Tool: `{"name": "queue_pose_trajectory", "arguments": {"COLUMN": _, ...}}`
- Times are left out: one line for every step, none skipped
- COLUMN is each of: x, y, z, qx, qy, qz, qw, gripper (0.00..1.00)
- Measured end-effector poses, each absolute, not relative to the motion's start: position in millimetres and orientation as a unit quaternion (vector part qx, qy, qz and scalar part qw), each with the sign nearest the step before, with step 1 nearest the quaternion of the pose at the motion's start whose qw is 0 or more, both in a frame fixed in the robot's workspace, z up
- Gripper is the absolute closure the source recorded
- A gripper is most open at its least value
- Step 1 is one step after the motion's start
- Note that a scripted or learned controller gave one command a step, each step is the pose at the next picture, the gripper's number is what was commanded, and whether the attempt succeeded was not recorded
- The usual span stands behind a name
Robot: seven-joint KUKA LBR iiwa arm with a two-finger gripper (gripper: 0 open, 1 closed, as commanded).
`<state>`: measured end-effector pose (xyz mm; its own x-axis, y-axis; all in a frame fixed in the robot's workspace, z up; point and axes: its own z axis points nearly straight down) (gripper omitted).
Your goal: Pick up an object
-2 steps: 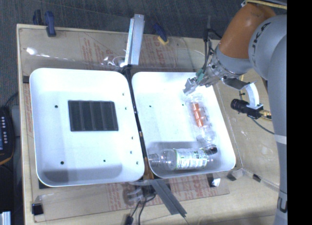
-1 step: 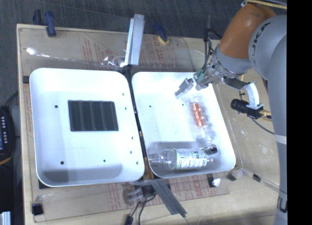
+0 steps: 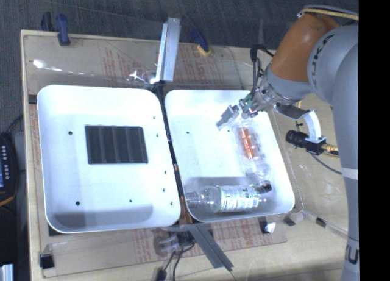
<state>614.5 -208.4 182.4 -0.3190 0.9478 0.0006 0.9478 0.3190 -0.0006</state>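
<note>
In the right bin lie two clear plastic bottles. One, with an orange label, lies along the right side, its dark cap toward the near wall. The other, with a white and green label, lies across the near wall. My gripper hangs over the far right part of this bin, just above the far end of the orange-label bottle. I see nothing between its fingers.
The left bin holds a flat dark ribbed rectangular pad near its middle. A metal strip stands behind the divide between the bins. Blue clamps sit on the bench's far edge.
</note>
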Motion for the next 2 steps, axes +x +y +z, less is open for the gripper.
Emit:
{"name": "queue_pose_trajectory", "arguments": {"x": 618.7, "y": -208.7, "z": 181.3, "qx": -0.581, "qy": -0.814, "qz": -0.0004, "qw": -0.001, "gripper": 0.00}}
{"name": "queue_pose_trajectory", "arguments": {"x": 616.6, "y": -209.2, "z": 192.0, "qx": -0.582, "qy": -0.813, "qz": -0.0001, "qw": -0.001, "gripper": 0.00}}
